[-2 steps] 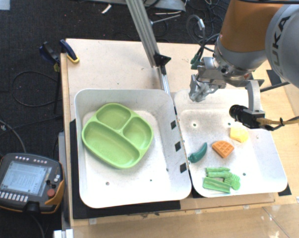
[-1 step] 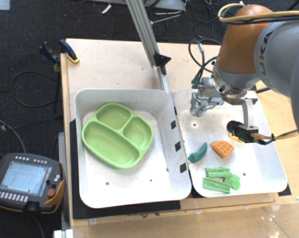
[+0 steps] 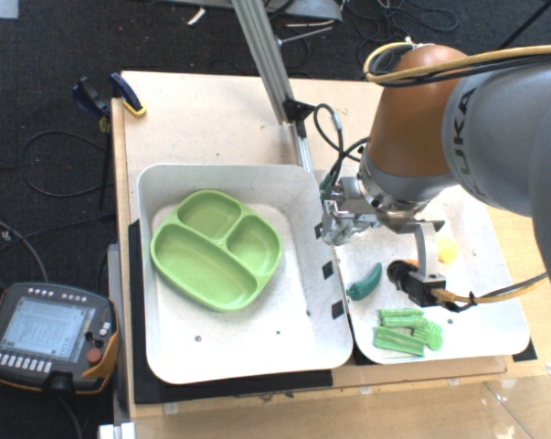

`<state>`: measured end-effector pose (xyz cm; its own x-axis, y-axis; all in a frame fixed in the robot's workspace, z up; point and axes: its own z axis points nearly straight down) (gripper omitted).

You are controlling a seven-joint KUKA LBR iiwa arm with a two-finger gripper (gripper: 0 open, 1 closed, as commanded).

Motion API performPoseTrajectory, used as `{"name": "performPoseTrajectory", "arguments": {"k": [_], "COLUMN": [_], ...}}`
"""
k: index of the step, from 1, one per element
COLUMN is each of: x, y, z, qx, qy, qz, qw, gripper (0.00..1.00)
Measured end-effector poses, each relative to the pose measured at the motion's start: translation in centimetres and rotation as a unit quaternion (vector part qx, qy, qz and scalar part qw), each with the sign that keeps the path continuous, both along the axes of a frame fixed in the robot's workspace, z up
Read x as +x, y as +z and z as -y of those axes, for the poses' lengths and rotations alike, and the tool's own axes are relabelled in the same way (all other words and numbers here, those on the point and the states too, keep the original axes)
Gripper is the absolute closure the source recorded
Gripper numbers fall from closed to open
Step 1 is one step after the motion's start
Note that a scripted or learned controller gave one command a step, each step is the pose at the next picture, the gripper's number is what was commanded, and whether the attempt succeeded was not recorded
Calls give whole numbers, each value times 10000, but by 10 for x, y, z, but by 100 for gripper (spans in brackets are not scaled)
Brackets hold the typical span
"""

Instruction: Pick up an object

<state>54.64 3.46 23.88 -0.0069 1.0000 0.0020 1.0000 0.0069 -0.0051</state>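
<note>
A wooden tabletop (image 3: 193, 117) seen from above at a slant carries two shallow white bins side by side. The left bin (image 3: 165, 337) holds a light green divided plate (image 3: 217, 249) with three compartments, lying flat toward the far left part of the bin.

The right bin (image 3: 503, 337) holds several small things. A dark teal curved piece (image 3: 365, 282) lies near the bin's left wall. At the near side, two light green toothed blocks (image 3: 407, 329) lie close together. A small yellow object (image 3: 448, 251) sits further right, partly hidden by the arm.

The grey arm (image 3: 494, 126) with its orange band reaches in from the right and hangs over the far part of the right bin. Its end effector (image 3: 341, 222) points down by the seam between the two bins, just above and to the left of the teal piece. Whether its fingers are apart or together cannot be told, and nothing shows between them.

A handheld control pendant (image 3: 47, 329) lies on the dark floor at the left.
</note>
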Motion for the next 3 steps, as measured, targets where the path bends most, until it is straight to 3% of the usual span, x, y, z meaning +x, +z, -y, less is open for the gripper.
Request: {"name": "performPoseTrajectory", "arguments": {"k": [1,2,3], "x": [90,92,114], "y": [49,-29,-45], "z": [47,83,83], "qx": [-25,-18,-18], "qy": [-48,-59,-21], "qz": [74,-11,32], "qw": [10000,10000,10000], "gripper": [100,100,100]}}
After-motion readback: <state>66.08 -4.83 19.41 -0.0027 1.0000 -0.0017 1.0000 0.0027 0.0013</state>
